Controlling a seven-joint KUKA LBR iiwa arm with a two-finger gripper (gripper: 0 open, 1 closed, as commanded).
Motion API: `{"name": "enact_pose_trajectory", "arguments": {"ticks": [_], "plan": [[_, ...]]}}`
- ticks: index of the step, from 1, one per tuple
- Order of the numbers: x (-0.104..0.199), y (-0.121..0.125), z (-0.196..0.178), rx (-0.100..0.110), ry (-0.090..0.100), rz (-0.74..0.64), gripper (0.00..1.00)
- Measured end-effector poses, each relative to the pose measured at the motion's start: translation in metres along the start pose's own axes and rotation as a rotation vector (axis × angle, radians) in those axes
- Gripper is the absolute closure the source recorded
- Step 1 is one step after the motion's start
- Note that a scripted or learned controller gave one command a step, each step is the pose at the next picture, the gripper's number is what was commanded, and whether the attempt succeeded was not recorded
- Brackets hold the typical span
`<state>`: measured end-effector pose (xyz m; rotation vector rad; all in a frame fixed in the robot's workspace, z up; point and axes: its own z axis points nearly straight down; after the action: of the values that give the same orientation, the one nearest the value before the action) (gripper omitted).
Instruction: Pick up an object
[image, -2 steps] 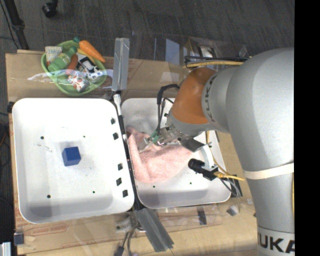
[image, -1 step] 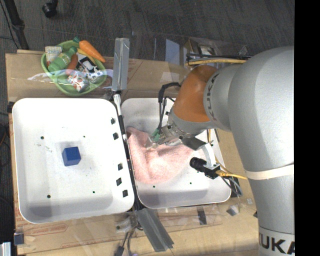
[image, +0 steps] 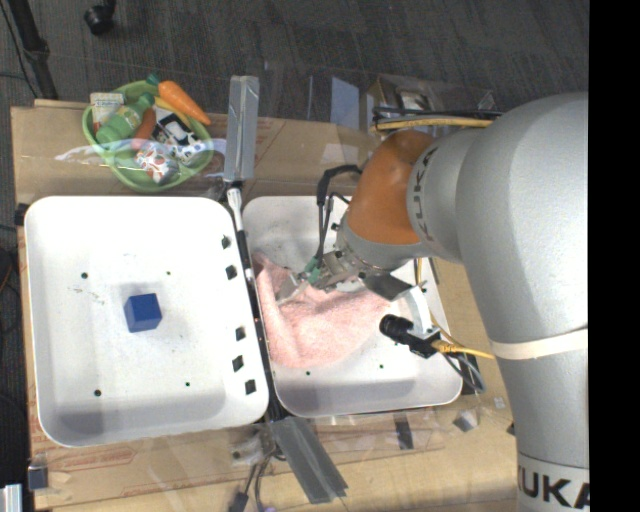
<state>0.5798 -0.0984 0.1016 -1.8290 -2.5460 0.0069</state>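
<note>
End effector: the end effector (image: 300, 283) sits low in the right bin (image: 300, 395), at the upper left edge of a pink cloth (image: 315, 330); its tip is too small and cluttered to tell whether it is spread or pressed together, and nothing can be made out between its parts.
Arm: the grey arm (image: 520, 220) with its orange band (image: 390, 195) reaches in from the right and covers much of the right bin.
Nearest object: the pink cloth lies crumpled across the right bin's floor, touching or just under the tip.
Other object: a blue cube (image: 143, 311) rests alone in the left bin (image: 60, 420), well apart from the tip.
Surroundings: a green bowl (image: 150, 175) of mixed items stands on the table (image: 50, 140) beyond the left bin.
Step in hand: judged as the descent or grasp attempt on the cloth.
Next move calls for: a firm pinch on a fold, then a straight lift; a thin fold may slip free.
</note>
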Motion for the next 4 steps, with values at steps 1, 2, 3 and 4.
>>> {"name": "enact_pose_trajectory", "arguments": {"ticks": [1,2,3,4], "plan": [[0.000,0.000,-0.009,0.002,0.001,-0.002,1.00],[0.000,0.000,-0.009,0.002,0.001,-0.003,0.00],[-0.018,0.028,-0.074,-0.006,-0.002,-0.023,0.00],[-0.046,-0.014,-0.011,-0.004,-0.001,-0.100,0.00]]}}
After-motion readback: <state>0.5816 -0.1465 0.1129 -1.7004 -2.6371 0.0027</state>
